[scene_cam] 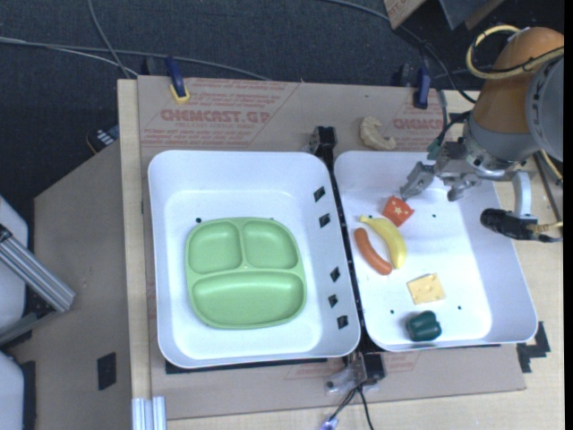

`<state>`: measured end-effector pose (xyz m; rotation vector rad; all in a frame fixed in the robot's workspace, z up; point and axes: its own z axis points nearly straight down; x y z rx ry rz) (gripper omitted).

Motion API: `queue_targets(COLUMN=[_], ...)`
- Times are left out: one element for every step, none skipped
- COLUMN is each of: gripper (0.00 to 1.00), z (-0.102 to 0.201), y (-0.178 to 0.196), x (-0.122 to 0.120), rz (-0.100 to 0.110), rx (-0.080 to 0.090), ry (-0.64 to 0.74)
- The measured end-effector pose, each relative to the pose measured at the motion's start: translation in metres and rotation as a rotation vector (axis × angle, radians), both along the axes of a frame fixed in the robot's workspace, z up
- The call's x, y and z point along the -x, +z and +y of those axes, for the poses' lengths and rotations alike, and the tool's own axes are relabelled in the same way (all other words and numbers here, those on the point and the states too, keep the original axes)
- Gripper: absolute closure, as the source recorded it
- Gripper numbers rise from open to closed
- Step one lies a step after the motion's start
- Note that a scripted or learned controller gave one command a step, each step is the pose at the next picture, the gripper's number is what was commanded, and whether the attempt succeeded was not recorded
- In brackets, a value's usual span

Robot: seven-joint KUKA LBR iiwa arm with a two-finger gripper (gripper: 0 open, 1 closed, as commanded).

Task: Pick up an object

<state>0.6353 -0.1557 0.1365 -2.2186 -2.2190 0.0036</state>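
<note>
The right bin (501, 285) holds a small red block (398, 210), a yellow banana (389, 236), an orange sausage (372, 251), a yellow cheese wedge (426, 288) and a dark green piece (423, 327). My gripper (437, 184) hangs over the bin's far part, just up and to the right of the red block. It is open, its fingers (414, 183) spread apart with nothing between them. The grey arm with its orange band (515, 70) comes in from the upper right.
A green divided plate (243, 271) lies in the left bin (170, 195). A tan lump (377, 133) rests on the bench behind the right bin. Blue clamps (178, 86) (421, 88) grip the board's far edge. A black cylinder (508, 223) juts over the right bin's right side.
</note>
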Motion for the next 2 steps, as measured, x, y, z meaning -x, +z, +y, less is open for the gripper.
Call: queue_targets(gripper=[0.00, 1.00], z=[0.001, 0.001], y=[-0.046, -0.030], x=[-0.003, -0.006], rz=[-0.006, -0.020], rx=[-0.004, 0.000], ry=[0.000, 0.002])
